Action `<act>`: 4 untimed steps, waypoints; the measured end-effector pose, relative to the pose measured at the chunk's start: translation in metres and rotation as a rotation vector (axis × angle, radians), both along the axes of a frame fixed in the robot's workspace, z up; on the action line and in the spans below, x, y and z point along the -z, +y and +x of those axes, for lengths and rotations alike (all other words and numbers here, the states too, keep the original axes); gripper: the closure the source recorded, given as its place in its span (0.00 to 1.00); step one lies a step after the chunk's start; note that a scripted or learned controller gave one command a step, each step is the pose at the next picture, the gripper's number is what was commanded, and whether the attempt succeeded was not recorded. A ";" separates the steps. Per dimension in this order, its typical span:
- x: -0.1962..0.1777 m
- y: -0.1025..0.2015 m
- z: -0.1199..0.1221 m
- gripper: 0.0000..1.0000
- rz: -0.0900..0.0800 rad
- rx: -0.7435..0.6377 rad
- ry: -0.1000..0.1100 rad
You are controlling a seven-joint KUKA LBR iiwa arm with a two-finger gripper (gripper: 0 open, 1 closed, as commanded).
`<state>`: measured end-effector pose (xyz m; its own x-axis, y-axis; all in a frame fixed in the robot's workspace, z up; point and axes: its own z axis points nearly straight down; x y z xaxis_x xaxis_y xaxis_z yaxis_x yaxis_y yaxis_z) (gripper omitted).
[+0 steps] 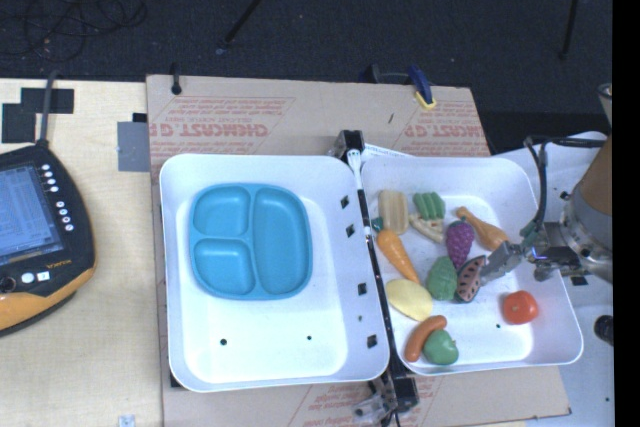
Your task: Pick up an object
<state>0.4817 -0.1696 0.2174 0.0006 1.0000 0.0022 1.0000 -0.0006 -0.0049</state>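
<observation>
Lower right of frame, right bin (560, 355): sausage (425, 328), green piece (440, 348), tomato (519, 307). Mid right, the claw (497, 261) reaches in beside a dark brown piece (470, 279); whether its fingers grip cannot be told. Left bin (200, 355) holds a blue tray (250, 242). Upper frame: clamp (423, 87) at surface's edge.

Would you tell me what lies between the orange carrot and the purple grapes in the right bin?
In the camera view, a green vegetable lies between the carrot and the grapes, slightly nearer the camera.
</observation>
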 end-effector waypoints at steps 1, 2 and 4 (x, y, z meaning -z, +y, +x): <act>0.136 -0.016 0.053 0.00 0.003 -0.004 0.003; 0.119 -0.018 0.053 1.00 0.004 0.003 -0.001; 0.129 0.040 0.056 0.00 -0.003 0.001 -0.005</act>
